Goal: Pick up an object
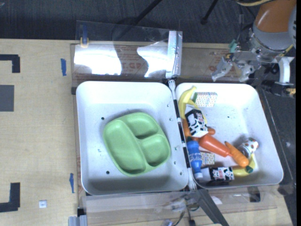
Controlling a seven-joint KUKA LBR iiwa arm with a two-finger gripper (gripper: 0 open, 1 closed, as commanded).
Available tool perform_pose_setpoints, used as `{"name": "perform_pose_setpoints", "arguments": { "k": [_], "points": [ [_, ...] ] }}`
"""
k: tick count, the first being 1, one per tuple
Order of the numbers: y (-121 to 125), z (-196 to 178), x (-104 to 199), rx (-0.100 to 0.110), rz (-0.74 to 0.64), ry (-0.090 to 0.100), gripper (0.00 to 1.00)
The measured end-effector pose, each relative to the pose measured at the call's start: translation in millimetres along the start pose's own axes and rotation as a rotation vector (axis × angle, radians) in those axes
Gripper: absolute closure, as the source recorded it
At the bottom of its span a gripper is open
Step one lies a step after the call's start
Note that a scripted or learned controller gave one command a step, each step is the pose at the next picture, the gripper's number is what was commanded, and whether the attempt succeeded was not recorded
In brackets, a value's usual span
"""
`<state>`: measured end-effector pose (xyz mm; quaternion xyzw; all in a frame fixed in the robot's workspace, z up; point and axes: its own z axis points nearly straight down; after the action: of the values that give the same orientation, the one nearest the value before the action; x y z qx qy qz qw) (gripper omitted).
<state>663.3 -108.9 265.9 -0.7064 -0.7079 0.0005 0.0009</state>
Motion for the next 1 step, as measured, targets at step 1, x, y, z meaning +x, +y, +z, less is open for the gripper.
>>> {"name": "perform_pose_setpoints", "arguments": {
  "k": [1],
  "points": [
    [-164.3,60.5,-5.9,-0.001,-0.118,0.000,0.00]
  ]
}}
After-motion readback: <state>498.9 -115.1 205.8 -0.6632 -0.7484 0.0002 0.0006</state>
